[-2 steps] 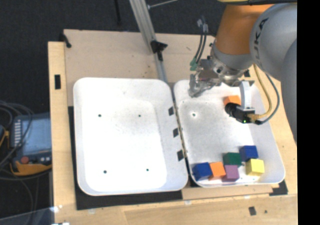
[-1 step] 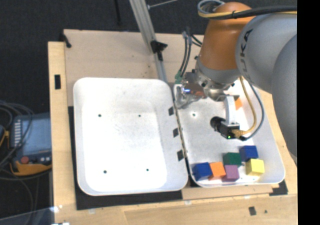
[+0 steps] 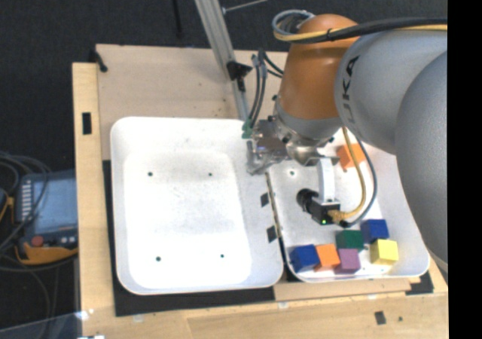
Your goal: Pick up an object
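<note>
Several small cubes lie along the near edge of the right bin (image 3: 403,213): a blue cube (image 3: 304,257), an orange cube (image 3: 328,255), a purple cube (image 3: 349,260), a green cube (image 3: 349,240), a second blue cube (image 3: 374,230) and a yellow cube (image 3: 385,251). Another orange piece (image 3: 349,157) peeks out beside the arm, farther back in that bin. My gripper (image 3: 262,155) hangs low over the far left corner of the right bin, close to the divide between the bins and well away from the cubes. The orange wrist band (image 3: 312,74) and the grey arm cover much of the right bin.
The left bin (image 3: 120,179) lies beside the right one, its surface scuffed grey. A slanted metal rail (image 3: 215,21) rises behind the bins near the gripper. A black cable end with a green light (image 3: 316,206) dangles over the right bin. A screen device (image 3: 45,209) sits off the bench at left.
</note>
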